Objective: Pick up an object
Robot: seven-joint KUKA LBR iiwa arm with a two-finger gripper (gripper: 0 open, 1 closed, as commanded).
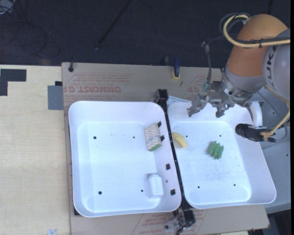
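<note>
faintly, the board (112,84) bears mirrored print, perhaps "omcraft".

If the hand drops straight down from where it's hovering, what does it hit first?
Probably bare floor of the right bin near its far rim. The hand, fingers spread, points down there. The green object and banana lie nearer the camera, apparently off that line; depth is uncertain.

Banana (180,140) left of broccoli (215,150)

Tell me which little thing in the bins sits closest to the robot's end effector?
The small green bumpy object in the right bin, below the end effector. The yellow banana-shaped piece is a bit farther; the patterned block and white block lie in the left bin.
</note>
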